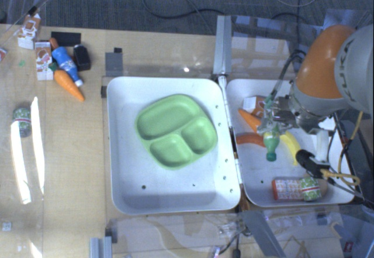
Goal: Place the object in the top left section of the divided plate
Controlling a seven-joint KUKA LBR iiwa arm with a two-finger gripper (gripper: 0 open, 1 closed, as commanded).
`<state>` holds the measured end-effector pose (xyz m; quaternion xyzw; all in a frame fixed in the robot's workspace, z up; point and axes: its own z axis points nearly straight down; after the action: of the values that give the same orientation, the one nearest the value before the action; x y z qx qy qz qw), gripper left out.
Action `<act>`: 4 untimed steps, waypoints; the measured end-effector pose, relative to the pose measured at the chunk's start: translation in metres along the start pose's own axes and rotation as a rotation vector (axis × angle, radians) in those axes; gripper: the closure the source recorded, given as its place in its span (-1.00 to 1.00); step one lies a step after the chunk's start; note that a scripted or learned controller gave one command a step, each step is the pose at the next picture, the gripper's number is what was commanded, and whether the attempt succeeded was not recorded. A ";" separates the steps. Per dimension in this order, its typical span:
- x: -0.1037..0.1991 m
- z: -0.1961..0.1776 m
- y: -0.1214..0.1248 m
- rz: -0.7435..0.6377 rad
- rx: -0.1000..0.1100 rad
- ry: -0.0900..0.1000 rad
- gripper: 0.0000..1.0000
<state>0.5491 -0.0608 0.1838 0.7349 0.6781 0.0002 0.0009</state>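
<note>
Green bottle seen upright-ish in right bin, hung directly below gripper; neck appears pinched between fingers, so gripper taken as closed on bottle. Orange carrot at 10 o'clock of bottle, red piece at 9 o'clock, yellow banana at 3 o'clock, labelled can at 5 o'clock. Arm entered from 3 o'clock side, wrist bent down over right bin. Green divided plate set in left bin, well apart at 9 o'clock.
</note>
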 end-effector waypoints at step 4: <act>0.093 -0.018 -0.053 0.066 0.000 0.001 -1.00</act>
<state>0.5036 0.0361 0.2019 0.7568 0.6536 0.0009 0.0006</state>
